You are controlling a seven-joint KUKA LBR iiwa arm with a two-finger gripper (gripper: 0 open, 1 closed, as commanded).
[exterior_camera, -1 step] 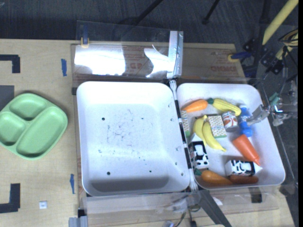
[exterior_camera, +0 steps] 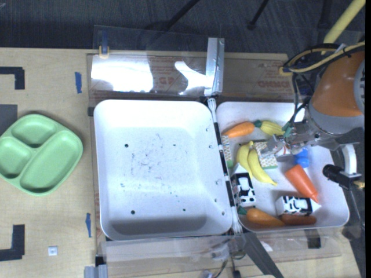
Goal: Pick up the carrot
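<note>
Gripper [exterior_camera: 285, 141] low in right bin [exterior_camera: 342, 213], among the toys; its grasp state cannot be told. Carrots, three: one [exterior_camera: 238, 130] near the bin's top left, one [exterior_camera: 302, 181] below the gripper, one [exterior_camera: 264, 217] at the bottom edge. Bananas [exterior_camera: 253, 164], two. Left bin [exterior_camera: 156, 161] adjoins. Wooden counter [exterior_camera: 40, 80] carries one green divided plate [exterior_camera: 37, 153].

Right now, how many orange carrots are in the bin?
3, all in the right bin: one carrot at the top left, one big carrot at the right, and one along the bottom edge. More could hide under the arm.
</note>
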